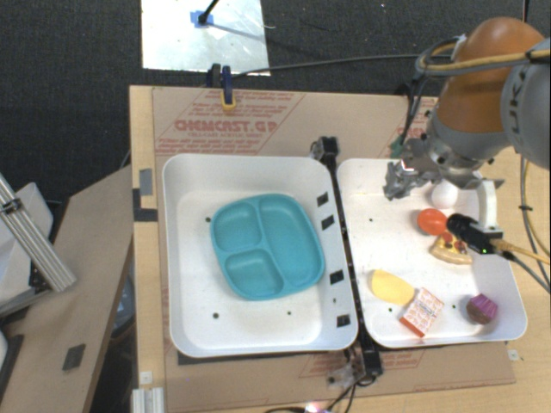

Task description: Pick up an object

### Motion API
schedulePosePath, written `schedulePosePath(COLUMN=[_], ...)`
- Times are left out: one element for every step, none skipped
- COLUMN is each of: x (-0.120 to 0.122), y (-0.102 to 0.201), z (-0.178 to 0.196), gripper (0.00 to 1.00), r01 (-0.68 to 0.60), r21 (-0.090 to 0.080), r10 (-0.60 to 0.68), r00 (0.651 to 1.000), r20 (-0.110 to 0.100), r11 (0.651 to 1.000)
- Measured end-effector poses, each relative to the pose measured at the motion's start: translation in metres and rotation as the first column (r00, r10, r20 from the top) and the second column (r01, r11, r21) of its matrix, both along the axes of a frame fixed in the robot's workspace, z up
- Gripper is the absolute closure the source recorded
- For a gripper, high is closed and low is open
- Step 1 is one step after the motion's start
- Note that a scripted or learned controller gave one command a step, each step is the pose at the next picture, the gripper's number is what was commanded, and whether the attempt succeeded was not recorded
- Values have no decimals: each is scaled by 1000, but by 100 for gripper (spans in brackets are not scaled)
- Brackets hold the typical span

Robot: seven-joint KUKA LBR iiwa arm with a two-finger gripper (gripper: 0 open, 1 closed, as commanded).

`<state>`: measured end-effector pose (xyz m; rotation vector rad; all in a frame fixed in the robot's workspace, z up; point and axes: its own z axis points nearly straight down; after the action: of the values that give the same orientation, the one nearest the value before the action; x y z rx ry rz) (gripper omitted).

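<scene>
the gripper (pixel 398 181) hangs over the right bin (pixel 370 317), its jaws slightly apart and holding nothing. near it lie a white ball (pixel 444 194) and an orange ball (pixel 431 221).

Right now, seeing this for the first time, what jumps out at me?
The teal divided tray lying alone in the left bin stands out first. Next, the arm's orange band above the right bin, where small toys cluster: an orange ball, a yellow piece.
</scene>
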<state>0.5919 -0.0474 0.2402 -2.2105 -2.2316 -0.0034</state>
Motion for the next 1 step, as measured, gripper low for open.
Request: schedulePosePath(x=[-25], y=[54], z=[5], gripper=[100], r01=[0], r21=[0], r10=[0], r00=[1000], r20=[-1], r11=[1000])
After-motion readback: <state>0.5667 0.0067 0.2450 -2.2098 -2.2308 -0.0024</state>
